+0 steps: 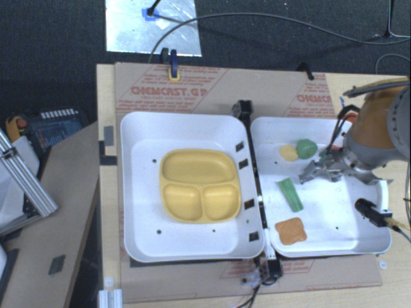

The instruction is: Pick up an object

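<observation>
Well to the gripper's left, across the divider, one yellow three-compartment tray (198,185) lies in the left bin (138,236). Nearer, in the right bin (366,239), four small objects: one green stick (290,194) just left of and below the gripper, long axis running up-left to down-right; one orange piece (291,231) farther below; one yellow piece (288,152) touching one green ball (306,148), up-left. Gripper (321,170) sits low over the bin floor, holding nothing visible; its opening cannot be judged. The stick seems the nearest candidate.
</observation>
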You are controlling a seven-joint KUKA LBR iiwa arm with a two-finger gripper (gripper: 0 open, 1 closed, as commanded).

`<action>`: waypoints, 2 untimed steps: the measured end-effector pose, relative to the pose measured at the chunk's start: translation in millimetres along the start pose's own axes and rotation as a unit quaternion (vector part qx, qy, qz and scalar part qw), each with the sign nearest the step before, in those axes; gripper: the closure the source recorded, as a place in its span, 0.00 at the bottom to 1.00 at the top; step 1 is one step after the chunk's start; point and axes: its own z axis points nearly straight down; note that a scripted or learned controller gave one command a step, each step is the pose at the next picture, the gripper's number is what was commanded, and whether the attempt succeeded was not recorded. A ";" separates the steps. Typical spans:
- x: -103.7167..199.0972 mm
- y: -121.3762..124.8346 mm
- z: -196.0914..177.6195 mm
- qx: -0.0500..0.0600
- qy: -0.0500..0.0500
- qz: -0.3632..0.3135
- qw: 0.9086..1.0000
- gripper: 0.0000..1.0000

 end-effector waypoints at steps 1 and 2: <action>-0.3 1.0 -11.6 -0.002 0.000 0.000 1.000 1.00; 2.4 8.8 -74.3 -0.004 -0.001 -0.002 1.000 1.00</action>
